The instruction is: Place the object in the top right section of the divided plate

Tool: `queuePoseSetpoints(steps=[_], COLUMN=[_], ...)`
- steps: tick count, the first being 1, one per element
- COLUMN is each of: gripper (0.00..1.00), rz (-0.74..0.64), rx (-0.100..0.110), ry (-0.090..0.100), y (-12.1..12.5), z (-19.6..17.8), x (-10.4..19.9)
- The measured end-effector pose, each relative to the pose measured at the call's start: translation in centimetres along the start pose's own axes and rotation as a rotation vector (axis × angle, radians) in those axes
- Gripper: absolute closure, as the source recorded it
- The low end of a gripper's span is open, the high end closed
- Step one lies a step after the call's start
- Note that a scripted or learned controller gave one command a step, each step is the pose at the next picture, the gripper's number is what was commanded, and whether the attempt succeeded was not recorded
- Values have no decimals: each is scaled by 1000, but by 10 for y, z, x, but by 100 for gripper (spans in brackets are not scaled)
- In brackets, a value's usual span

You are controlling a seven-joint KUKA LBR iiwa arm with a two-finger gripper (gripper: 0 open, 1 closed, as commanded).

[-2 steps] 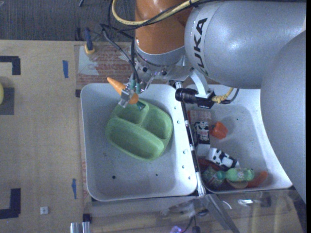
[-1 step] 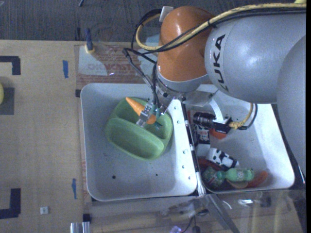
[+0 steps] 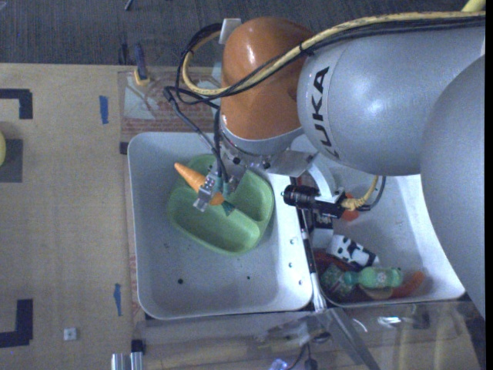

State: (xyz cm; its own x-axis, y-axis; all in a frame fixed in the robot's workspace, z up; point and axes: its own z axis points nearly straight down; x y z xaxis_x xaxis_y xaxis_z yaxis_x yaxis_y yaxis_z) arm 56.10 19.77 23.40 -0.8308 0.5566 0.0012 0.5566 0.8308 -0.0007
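You are seeing the gripper (image 3: 209, 191) hanging over the green plate (image 3: 231, 230) near the left bin's (image 3: 154, 284) far edge, jaws clamping the carrot (image 3: 189, 175).

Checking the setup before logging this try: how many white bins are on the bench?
2. One shallow white plastic bin on the left holds the green divided plate; the other white bin adjoins it on the right, partly hidden under the arm.

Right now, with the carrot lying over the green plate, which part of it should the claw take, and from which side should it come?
Grip the carrot near its thicker middle, coming from above with the claw across its width. It lies slanted, its pointed tip toward the upper left over the rim of the green divided plate; the tip looks too thin to hold firmly.
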Motion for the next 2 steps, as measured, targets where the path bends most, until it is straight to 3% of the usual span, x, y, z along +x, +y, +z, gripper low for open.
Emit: queuePoseSetpoints(steps=[1,2], gripper=[100,100], rz=[-130,-131], rx=[1,-2], ry=[1,0], y=[-62,-61], z=[-8,-17], x=[-22,-23])
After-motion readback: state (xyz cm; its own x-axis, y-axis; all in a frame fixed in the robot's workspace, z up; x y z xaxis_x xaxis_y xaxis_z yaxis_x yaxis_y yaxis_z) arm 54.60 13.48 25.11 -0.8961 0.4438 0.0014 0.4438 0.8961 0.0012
